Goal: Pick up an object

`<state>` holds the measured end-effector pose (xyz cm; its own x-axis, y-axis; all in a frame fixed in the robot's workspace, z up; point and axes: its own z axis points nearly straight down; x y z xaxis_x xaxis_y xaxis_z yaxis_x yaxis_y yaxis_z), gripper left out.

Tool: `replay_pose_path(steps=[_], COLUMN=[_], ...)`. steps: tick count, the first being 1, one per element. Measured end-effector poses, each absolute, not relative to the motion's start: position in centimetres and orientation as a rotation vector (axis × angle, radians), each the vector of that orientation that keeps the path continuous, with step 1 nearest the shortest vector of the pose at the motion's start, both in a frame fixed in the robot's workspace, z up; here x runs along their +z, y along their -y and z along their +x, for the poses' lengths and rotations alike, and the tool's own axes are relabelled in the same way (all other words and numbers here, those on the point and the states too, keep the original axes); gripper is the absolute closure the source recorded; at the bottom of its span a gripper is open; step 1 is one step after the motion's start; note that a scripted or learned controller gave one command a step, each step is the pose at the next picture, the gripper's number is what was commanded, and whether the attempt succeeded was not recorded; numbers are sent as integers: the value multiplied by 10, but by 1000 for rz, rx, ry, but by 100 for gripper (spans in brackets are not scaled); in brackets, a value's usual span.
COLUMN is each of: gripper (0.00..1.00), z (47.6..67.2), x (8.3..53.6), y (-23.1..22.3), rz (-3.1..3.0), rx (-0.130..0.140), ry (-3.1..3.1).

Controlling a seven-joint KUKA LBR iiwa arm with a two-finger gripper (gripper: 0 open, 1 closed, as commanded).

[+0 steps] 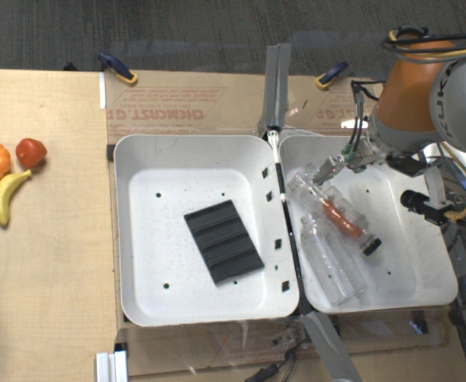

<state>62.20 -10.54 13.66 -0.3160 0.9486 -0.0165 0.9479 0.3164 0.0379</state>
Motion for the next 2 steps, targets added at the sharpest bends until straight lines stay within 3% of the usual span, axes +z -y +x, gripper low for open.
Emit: replay_pose_path(steps=[2], gripper=[0], z=[608], x=[131], y=[102], rz=[1711], rx=[58], ry=[-2561])
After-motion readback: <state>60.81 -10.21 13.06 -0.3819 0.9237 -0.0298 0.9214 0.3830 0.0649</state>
